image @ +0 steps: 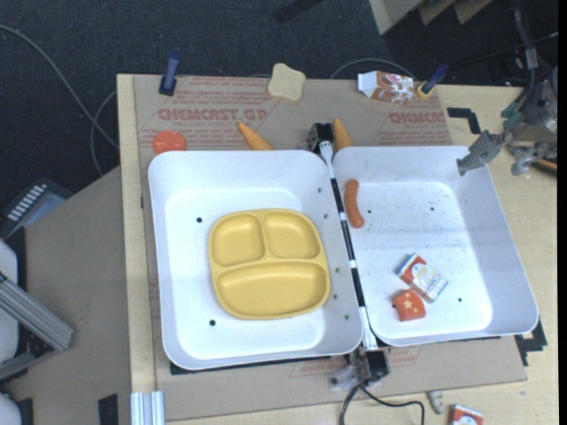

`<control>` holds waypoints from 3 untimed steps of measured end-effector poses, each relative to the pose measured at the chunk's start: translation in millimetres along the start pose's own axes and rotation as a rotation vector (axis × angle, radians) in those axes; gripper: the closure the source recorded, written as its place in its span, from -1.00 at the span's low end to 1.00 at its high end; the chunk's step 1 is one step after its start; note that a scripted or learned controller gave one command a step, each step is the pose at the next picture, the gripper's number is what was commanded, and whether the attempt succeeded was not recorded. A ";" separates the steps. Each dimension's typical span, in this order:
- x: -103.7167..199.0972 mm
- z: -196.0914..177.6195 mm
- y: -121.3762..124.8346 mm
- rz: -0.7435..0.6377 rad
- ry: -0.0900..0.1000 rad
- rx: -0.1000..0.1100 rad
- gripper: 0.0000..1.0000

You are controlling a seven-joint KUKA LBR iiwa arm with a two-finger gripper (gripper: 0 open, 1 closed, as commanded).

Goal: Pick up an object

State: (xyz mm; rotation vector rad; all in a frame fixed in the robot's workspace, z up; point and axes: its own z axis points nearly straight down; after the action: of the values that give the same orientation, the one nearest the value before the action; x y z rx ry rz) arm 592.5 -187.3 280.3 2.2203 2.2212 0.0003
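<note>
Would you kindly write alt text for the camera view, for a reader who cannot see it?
Two shallow white bins sit side by side on a bench: the left bin holds a yellow divided plate; the right bin holds a toy hot dog, a small carton and a red toy. The gripper hangs over the right bin's far right corner.

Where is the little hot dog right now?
In the camera view, the hot dog lies in the right bin, against its left wall, up and left of the small carton.

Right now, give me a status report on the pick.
Gripper over right white bin's top right corner, holding nothing. Orange sausage, red-and-white carton, red block lie in that bin. Nothing blocks them.
</note>
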 end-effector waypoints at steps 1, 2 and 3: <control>38.1 94.3 -56.0 0.000 0.001 0.004 -1.00; 84.5 195.9 -71.7 0.000 0.001 0.001 -1.00; 84.0 185.9 -71.4 0.001 0.000 -0.001 1.00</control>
State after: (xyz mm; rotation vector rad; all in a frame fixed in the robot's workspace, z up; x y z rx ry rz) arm 521.2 -103.4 94.2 2.2212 2.2195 0.0012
